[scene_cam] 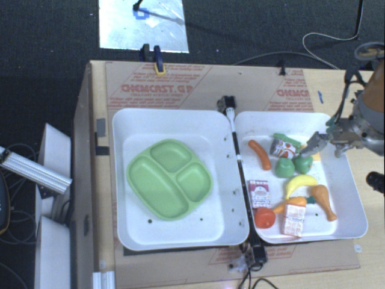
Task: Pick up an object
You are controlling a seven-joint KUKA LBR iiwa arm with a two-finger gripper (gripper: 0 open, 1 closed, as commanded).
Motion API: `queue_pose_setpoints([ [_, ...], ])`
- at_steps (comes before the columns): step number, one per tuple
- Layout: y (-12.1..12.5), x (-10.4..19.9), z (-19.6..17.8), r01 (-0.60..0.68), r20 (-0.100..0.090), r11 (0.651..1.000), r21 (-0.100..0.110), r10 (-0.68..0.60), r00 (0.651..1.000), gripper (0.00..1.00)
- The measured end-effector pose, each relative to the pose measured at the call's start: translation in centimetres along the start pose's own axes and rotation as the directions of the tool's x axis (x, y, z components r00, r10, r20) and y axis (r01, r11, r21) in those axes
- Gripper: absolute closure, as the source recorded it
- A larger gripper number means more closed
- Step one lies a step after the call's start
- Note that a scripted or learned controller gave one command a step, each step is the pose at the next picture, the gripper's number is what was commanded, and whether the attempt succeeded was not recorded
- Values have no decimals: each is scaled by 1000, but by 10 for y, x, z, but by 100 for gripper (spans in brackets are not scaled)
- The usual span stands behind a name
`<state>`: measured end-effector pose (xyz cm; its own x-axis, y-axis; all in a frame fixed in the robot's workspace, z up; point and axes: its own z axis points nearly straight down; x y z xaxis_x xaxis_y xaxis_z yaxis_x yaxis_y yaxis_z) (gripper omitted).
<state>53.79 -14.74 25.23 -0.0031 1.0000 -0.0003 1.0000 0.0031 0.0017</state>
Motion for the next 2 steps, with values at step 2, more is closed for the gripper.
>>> queue_pose_setpoints([
  [2,121,-2,168,-1,0,1000,1,1,1000,0],
])
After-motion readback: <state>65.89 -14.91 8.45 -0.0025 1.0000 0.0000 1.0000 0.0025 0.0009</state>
